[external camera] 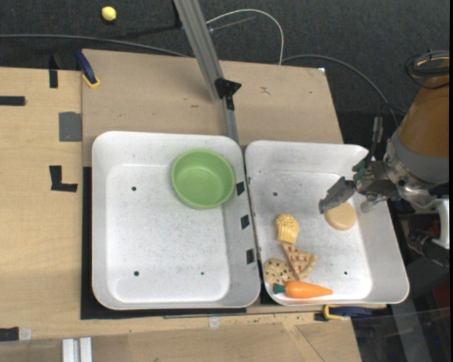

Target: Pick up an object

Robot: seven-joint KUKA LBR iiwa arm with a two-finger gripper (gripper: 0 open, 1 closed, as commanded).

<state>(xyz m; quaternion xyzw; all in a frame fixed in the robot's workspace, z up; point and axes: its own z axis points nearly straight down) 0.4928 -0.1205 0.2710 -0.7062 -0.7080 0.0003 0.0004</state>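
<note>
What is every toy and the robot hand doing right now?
Green bowl: upright in the left bin.
Corn, waffle, cookie, carrot: lying in the right bin.
Tan round piece: lying beside the gripper.
Gripper: low over the right bin.

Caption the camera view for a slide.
Hand over the right bin beside a tan piece; green bowl in the left bin.

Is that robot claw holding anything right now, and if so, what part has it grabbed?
It cannot be told. The gripper sits right over a tan, rounded object in the right bin, but the view doesn't show that object between its fingers.
</note>
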